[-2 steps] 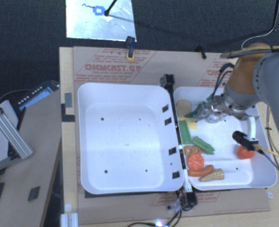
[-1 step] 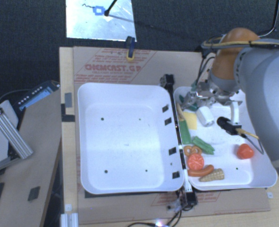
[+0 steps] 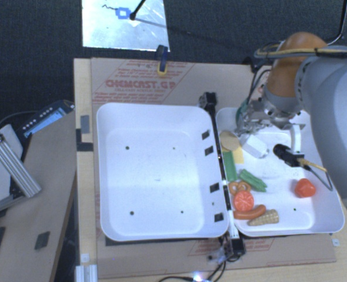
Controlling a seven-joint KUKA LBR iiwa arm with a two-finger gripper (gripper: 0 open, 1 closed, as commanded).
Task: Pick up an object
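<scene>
Our gripper (image 3: 254,124) hangs low over the twelve o'clock end of the right bin (image 3: 326,216), and we cannot tell how its jaws stand or whether they hold anything, because wrist hardware and cables blur together there. The nearest candidate, a white block (image 3: 255,146), lies just at its six o'clock, beside a tan round piece (image 3: 229,138) and yellow block (image 3: 238,155). We judge a closing grasp could skid off it or nudge those neighbours against the bin wall.
</scene>
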